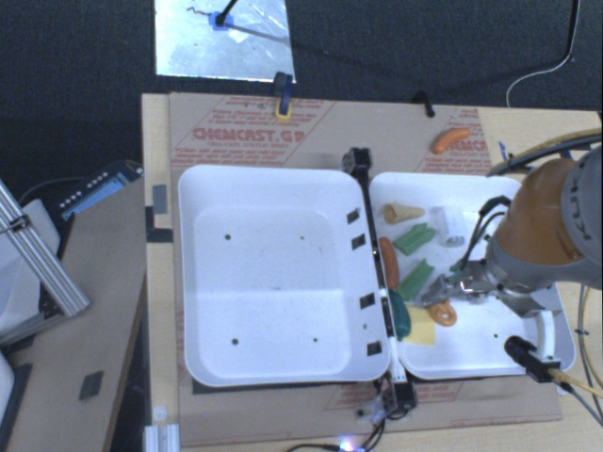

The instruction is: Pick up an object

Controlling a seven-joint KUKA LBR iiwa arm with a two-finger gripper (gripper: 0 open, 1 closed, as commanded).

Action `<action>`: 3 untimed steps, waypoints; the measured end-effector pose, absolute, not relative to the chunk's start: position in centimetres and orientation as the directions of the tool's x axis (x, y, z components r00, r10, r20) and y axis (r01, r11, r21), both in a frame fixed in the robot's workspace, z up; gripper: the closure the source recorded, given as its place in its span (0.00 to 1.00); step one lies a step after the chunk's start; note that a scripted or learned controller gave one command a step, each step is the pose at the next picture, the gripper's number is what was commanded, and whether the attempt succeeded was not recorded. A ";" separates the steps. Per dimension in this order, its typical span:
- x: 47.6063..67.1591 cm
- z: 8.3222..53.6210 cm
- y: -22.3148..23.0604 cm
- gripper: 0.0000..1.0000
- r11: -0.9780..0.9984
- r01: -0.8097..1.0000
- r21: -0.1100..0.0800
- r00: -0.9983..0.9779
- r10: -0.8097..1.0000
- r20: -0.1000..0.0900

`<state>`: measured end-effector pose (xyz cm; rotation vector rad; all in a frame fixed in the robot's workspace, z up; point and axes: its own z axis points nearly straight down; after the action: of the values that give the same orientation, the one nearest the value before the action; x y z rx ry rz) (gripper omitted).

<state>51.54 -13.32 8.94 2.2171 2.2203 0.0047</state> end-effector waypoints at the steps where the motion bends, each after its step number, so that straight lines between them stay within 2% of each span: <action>1: 51.4 10.2 -13.3 1.00 0.002 1.000 0.002 -0.002 1.000 0.000; 2: 56.5 8.5 -11.4 1.00 0.006 1.000 0.005 -0.006 1.000 -0.001; 3: 59.1 8.5 -12.1 1.00 0.004 1.000 0.005 -0.004 1.000 -0.001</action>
<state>59.13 -12.08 8.53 2.2136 2.2235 0.0041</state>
